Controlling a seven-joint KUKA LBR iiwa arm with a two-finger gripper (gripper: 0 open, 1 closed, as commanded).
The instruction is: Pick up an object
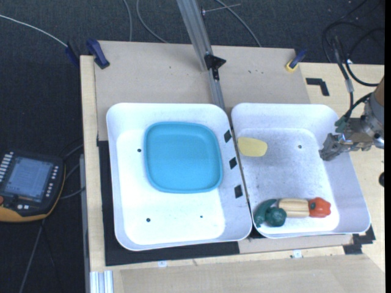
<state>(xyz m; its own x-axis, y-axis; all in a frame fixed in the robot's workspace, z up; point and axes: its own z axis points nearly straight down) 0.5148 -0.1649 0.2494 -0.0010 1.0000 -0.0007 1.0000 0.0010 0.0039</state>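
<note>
My gripper [333,146] hangs at the right edge of the right bin [287,116], above its right wall, with nothing seen between its fingers. A pale yellow flat piece [252,146] lies near that bin's left wall. Along the bin's front edge lie a dark green round object [270,215], a tan wooden cylinder [294,207] and a red object [319,207], in a row and touching. A turquoise square plate [182,157] rests in the left bin [125,163].
A metal pole [197,26] slants down from the top to the gap between the bins. Blue clamps [96,52] and a yellow clamp [296,59] hold the bench board. A teach pendant [27,185] lies on the floor at left, with cables behind.
</note>
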